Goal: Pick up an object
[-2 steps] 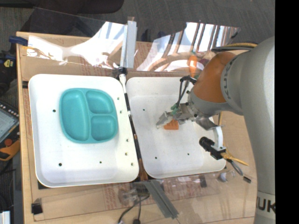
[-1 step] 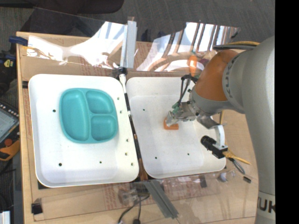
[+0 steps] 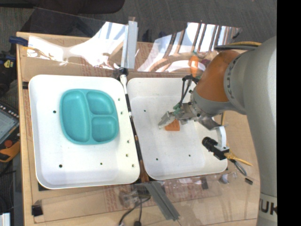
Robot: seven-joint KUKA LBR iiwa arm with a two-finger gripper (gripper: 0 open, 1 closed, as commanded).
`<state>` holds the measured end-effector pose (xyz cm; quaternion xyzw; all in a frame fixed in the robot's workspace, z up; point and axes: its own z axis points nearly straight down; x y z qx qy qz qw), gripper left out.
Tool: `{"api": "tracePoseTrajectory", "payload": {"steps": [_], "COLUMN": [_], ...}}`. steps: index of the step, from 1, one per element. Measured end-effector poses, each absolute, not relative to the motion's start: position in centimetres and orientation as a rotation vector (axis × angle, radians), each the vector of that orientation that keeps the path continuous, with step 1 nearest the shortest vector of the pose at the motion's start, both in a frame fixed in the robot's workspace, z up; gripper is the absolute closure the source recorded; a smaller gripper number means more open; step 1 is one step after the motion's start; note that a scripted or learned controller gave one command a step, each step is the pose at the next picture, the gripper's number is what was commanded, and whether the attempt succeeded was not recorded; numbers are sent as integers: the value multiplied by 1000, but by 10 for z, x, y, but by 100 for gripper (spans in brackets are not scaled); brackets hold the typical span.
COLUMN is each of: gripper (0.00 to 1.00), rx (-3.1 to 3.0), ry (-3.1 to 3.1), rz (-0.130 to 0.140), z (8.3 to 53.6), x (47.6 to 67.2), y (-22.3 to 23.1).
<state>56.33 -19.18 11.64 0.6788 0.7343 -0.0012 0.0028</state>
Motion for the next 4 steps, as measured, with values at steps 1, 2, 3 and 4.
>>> {"api": "tracePoseTrajectory", "payload": {"steps": [1,2,3,4], "gripper": [0,100,100,0], "rx": [2154,2147,2078,2079], "ry": [2281,2283,2357,2358], "rz": [1,1,0,-1], "z": [97,107,189,189], "x": [569,570,569,569], "y": [-198,-198,-169,-169]}}
